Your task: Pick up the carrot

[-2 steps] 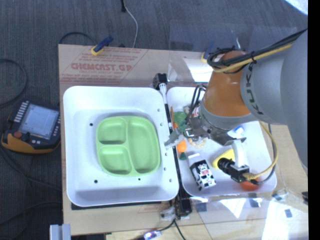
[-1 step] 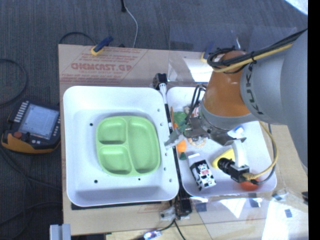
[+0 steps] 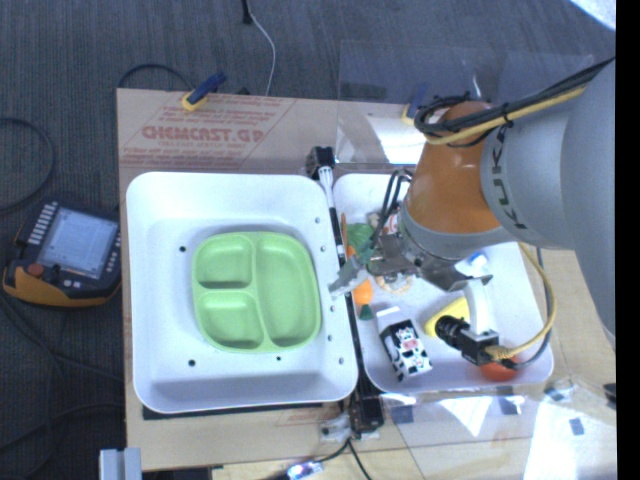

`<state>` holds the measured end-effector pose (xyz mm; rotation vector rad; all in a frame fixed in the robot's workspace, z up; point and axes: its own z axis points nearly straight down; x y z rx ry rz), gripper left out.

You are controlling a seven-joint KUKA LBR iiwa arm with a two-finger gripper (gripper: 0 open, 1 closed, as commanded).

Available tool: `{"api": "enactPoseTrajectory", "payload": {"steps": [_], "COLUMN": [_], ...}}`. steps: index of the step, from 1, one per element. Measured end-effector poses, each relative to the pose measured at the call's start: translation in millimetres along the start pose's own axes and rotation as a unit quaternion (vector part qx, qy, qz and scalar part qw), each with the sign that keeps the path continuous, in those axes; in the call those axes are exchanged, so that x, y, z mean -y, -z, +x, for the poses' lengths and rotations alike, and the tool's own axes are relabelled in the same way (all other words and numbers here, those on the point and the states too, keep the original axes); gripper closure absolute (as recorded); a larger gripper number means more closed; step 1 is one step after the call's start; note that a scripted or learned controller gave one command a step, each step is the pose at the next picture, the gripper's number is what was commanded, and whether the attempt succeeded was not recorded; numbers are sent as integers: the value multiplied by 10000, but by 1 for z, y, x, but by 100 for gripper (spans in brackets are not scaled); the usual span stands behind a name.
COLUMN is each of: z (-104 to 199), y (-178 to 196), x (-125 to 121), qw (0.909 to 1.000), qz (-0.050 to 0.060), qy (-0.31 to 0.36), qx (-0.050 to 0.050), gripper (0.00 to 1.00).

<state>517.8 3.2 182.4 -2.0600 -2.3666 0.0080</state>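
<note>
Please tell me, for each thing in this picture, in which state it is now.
green divided plate: lies flat in the left bin, compartments bare
carrot: lies in the right bin near the divider, under the claw
black and white toy car: rests on the right bin's floor

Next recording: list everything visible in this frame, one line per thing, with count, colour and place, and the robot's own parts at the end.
bins: two, white, side by side on the bench
divided plate: one, light green, in the left bin
carrot: one, orange with green top, right bin near its left wall, under the gripper
toy car: one, black and white, right bin, front
orange object: one, right bin's front right corner; too small to identify
pendant: one, orange and grey, on the floor left of the bench
arm: one, grey with orange band, over the right bin
gripper: one, low above the carrot
</note>
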Motion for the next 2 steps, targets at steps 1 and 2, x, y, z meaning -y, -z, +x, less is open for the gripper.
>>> {"api": "enactPoseTrajectory", "payload": {"steps": [1,2], "z": [-27,-5], "y": [-36,-25], "x": [-1,-5], "qw": [9990,9989], "qz": [-61,-31], "qy": [-406,-312], "qx": [-148,-335], "gripper": [0,100]}}
